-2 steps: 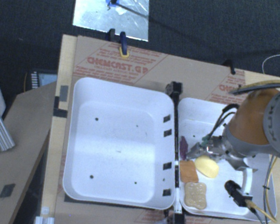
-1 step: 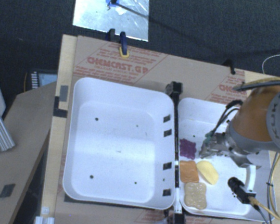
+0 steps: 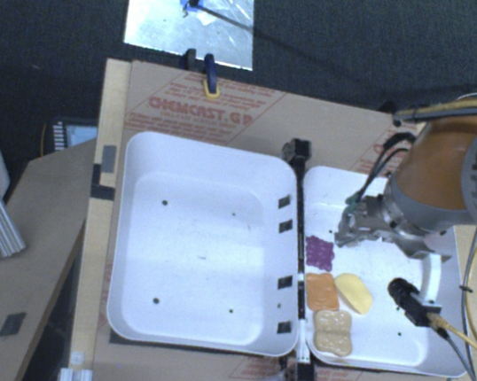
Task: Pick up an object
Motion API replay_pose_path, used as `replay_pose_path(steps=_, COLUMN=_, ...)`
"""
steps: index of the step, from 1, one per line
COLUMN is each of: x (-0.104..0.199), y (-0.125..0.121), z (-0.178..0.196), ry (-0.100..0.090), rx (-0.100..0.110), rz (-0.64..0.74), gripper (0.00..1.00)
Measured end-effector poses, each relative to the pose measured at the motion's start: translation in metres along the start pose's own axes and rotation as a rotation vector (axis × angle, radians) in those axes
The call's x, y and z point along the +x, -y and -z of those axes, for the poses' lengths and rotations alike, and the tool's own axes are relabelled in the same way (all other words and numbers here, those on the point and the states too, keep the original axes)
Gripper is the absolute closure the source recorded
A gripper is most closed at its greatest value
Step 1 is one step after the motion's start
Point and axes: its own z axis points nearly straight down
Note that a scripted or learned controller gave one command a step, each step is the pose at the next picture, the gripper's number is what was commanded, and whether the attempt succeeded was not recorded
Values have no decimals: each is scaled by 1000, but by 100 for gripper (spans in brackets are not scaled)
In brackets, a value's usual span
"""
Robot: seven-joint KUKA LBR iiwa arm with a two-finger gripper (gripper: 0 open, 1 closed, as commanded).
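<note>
Dark carpet (image 3: 50,21) lies around my bench (image 3: 233,108), a brown cardboard-topped surface with red lettering. A shiny metal sheet (image 3: 194,8) lies on the carpet beyond its far edge. On the bench sit two shallow white bins side by side: the left bin (image 3: 216,159) and, touching it along a black-clipped seam, the right bin (image 3: 394,340). The things I could pick up are all crowded at the right bin's left side. A purple cluster (image 3: 319,253) lies against the seam, a flat orange slab (image 3: 322,291) lies just nearer the camera, and a beige waffle-like piece (image 3: 334,331) sits below that by the near wall. A yellow lump (image 3: 353,292) touches the slab's right edge. My hand (image 3: 351,225) hangs above the bin just beyond and right of the purple cluster. It holds nothing I can see, and I cannot tell how far open it is.
</note>
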Motion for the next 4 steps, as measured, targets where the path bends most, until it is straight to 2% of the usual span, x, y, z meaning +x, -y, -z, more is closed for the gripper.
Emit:
replay_pose_path(steps=1, x=49, y=-5, z=83, ry=-1, rx=-1, rz=1, gripper=100)
replay_pose_path(steps=2, x=98, y=-16, z=123, ry=-1, rx=3, rz=0, gripper=100)
replay_pose_path(steps=3, x=165, y=-5, z=146, ry=-2, rx=6, rz=2, gripper=100)
replay_pose_path(steps=4, x=135, y=33, z=178, ry=1, rx=6, rz=-10, gripper=100)
